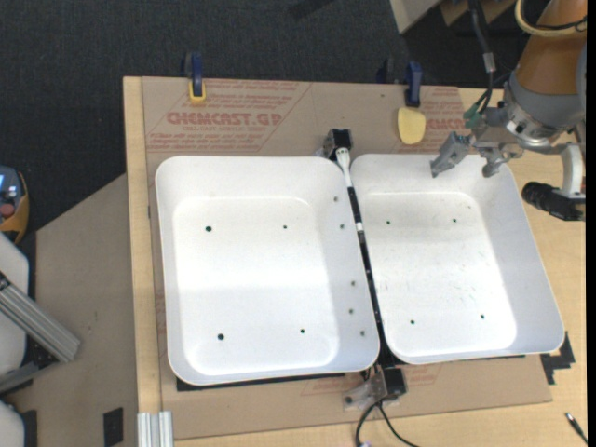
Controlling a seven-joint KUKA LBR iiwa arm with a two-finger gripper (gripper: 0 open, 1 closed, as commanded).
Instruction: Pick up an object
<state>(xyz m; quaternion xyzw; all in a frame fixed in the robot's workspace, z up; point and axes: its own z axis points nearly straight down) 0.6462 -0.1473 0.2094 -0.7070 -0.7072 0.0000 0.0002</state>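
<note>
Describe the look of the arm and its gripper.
The arm has an orange band over a grey, rounded wrist section. The gripper is grey metal with two slim fingers. Dark cables run along the arm, with a small green fitting near the wrist.

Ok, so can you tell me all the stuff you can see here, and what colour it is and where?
bins: 2, white, side by side on the board, each with small dark dots on its floor
cardboard board: 1, brown with red lettering, under both bins
clamps: 2, blue and yellow, on the board's far edge
pale yellow object: 1, on the board just beyond the right bin's far edge
black clips: 2, at the near and far ends of the seam between the bins
arm: 1, grey with an orange band, at upper right
gripper: 1, grey, over the right bin's far rim, fingers apart, nothing between them
</note>
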